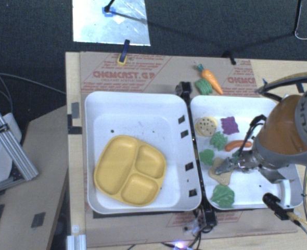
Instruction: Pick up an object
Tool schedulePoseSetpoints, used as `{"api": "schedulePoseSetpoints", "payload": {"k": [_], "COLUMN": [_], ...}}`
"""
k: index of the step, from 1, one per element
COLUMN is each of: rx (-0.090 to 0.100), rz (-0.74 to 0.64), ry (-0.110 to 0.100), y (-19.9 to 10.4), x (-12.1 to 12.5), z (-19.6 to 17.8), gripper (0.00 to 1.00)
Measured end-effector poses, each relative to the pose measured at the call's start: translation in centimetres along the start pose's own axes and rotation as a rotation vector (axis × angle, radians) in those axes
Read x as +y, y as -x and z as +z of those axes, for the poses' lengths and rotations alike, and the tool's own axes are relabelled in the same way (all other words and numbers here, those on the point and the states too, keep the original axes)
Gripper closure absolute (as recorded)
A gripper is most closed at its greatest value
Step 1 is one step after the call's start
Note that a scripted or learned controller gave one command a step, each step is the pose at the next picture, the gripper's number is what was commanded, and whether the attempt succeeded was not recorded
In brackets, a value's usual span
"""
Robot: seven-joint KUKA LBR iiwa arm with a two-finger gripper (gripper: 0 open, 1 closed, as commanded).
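Gripper [222, 167] is low inside the right bin [257, 191], near its left wall, fingers pointing left; it sits over a tan flat piece [222, 177] and just beside a green piece [206, 156]. Whether the fingers are open or closed cannot be told at this resolution, and nothing is clearly seen between them.

Arm [289, 132] enters from the right and covers much of the right bin.

Left bin [138, 111] holds a yellow divided plate [130, 170], lying flat, three compartments up.

Right bin contents, all in the left half: a leafy green toy [222, 196] near the front wall; a second green piece [218, 139] near the middle; a purple piece [229, 124] toward the back; a round cracker-like disc [205, 124] just left of the purple one; an orange-red sausage-shaped piece [233, 145] just beside the arm's wrist.

Outside the bins, on the cardboard [138, 72] behind the right bin: a toy carrot [212, 79], touching a small green item [203, 86].
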State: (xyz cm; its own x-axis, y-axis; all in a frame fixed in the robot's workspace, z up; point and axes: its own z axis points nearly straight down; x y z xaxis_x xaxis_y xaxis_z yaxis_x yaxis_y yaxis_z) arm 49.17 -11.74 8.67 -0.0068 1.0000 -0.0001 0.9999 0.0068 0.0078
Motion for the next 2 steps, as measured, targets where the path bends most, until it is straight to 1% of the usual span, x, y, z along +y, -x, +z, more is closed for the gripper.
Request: {"api": "schedulePoseSetpoints", "payload": {"k": [1,2], "rx": [0.001,0.002], "rz": [0.000,0.005], "ry": [-0.003,-0.007], "y": [-3.0,-0.1], "x": [-0.4,3.0], "z": [-4.9,0.4], "gripper": [0.00,0.00]}}
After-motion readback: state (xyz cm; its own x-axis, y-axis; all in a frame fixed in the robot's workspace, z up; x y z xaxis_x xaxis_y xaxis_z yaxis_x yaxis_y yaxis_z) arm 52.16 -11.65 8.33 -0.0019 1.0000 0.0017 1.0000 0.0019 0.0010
